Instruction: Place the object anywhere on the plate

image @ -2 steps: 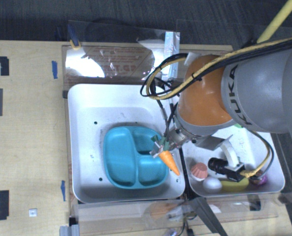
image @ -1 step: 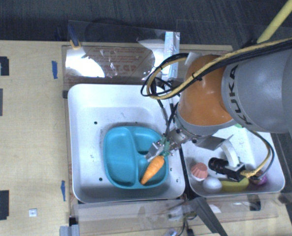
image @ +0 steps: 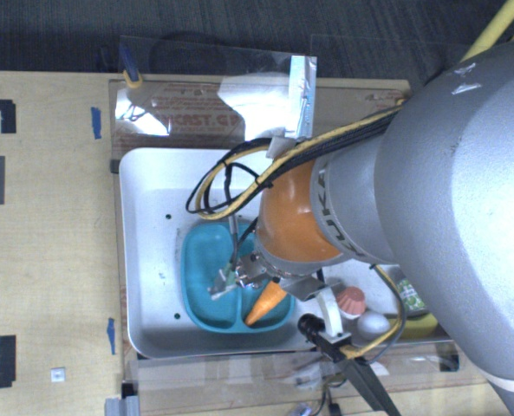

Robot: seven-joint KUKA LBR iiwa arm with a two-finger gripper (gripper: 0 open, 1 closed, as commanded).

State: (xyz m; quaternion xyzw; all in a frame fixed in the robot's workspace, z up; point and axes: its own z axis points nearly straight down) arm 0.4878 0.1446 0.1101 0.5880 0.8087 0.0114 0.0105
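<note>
A teal plate [image: 201, 271] lies in the white bin [image: 148, 232], toward its front middle. An orange carrot-shaped object [image: 266, 304] rests at the plate's lower right edge, its tip pointing down-left over the rim. My gripper [image: 226, 280] hangs low over the middle of the plate, just left of the carrot, below the orange wrist band [image: 296, 219]. The big grey arm hides the plate's right side and part of the carrot's thick end.
Right of the carrot, partly under the arm, lie a pink ridged item [image: 352, 299], a white egg-like ball [image: 372, 323] and a green and yellow thing [image: 413, 306]. A clear plastic sheet [image: 222, 102] stands behind the bin. Black and yellow cables [image: 213, 185] loop above the plate.
</note>
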